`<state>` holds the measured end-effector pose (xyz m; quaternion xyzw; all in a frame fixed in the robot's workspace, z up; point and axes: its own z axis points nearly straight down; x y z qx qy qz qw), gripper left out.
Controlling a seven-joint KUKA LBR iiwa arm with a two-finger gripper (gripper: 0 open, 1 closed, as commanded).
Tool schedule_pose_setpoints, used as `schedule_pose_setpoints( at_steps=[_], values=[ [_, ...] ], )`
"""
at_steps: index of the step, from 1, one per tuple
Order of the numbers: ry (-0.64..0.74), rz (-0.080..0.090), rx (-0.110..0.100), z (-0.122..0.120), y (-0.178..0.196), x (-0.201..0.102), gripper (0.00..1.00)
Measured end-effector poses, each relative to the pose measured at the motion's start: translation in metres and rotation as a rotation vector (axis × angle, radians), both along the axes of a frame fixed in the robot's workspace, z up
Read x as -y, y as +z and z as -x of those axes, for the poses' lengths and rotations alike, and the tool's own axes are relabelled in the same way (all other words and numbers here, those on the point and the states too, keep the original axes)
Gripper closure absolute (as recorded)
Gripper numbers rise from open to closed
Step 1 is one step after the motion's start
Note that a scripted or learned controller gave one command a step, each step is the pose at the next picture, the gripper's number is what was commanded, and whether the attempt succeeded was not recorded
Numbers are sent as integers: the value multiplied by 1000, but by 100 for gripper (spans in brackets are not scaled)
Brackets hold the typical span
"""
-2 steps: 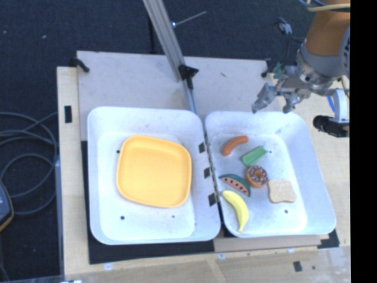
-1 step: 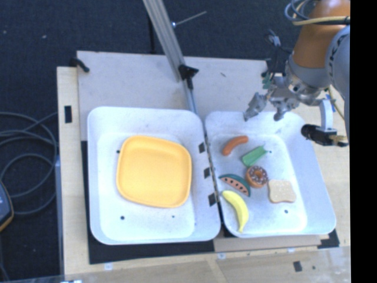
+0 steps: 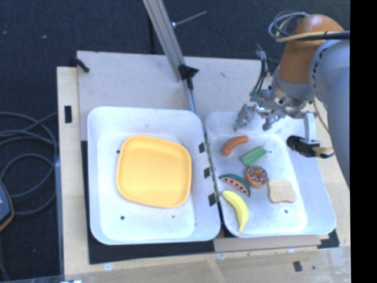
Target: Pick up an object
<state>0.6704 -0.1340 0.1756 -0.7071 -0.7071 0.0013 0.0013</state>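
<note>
The right bin (image 3: pixel 312 208) holds several toy foods: an orange sausage (image 3: pixel 234 144), a green piece (image 3: pixel 254 155), a round donut (image 3: pixel 257 176), a watermelon slice (image 3: pixel 235 184), a yellow banana (image 3: pixel 237 209) and a slice of bread (image 3: pixel 281 191). My gripper (image 3: pixel 255 119) hangs over the bin's far edge, just beyond the sausage. Its two grey fingers stand apart, open, with nothing between them.
The left bin (image 3: pixel 100 217) carries a yellow square plate (image 3: pixel 154 171). A slanted metal pole (image 3: pixel 168 37) rises behind the bins, ending near the divider. Cables lie on the dark floor at left.
</note>
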Motion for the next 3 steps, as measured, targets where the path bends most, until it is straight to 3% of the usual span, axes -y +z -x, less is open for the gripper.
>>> schedule_pose_setpoints(
  at_steps=[1, 2, 3],
  values=[
    [0, 0, -1, 1, -63, -3, 0],
    [0, 1, 6, -1, -48, -3, 100],
    [0, 1, 10, -5, 16, -3, 100]
  ],
)
